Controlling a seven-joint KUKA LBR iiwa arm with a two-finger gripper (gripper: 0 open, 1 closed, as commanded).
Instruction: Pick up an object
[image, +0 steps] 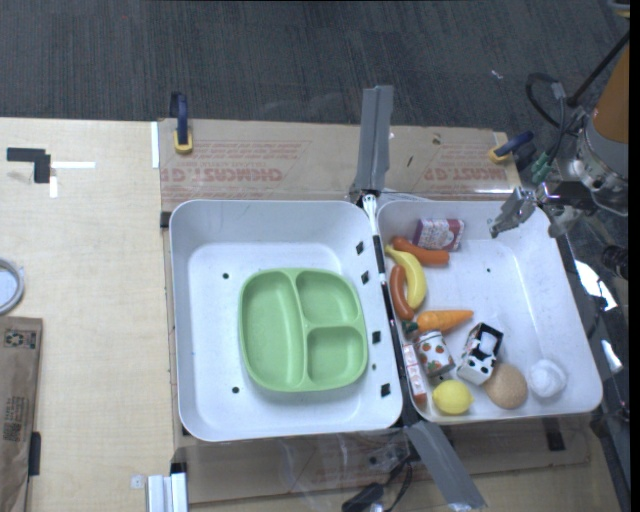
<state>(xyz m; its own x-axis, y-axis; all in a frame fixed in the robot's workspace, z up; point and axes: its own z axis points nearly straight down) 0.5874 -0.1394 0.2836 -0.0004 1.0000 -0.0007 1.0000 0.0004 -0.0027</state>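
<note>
So the gripper (512, 213) sits at the top right corner of the right bin (560, 300), right around its far rim, with the arm (610, 120) coming in from the right edge. Can't tell what state it's in, it's too small and dark against the cables.

All the pickable stuff is in that right bin, mostly bunched along its left wall and near edge, so below and left of the gripper. Closest to it is a pink packet (438, 233) at the far end, off to the gripper's left with bare white floor between. Just under the packet there's a carrot (422, 252), then a banana (409, 274) lying against a hot dog (401, 293). Another carrot (443, 320) lies further down. Near the front edge: a small can (434, 353), a lemon (452, 397), a black-and-white cow toy (481, 354), a brown egg (507, 386) and a white ball-ish thing (547, 378) in the front right corner. All of those are well apart from the gripper.

The left bin (200, 300) has a green divided plate (303, 329) lying flat in the middle.
</note>
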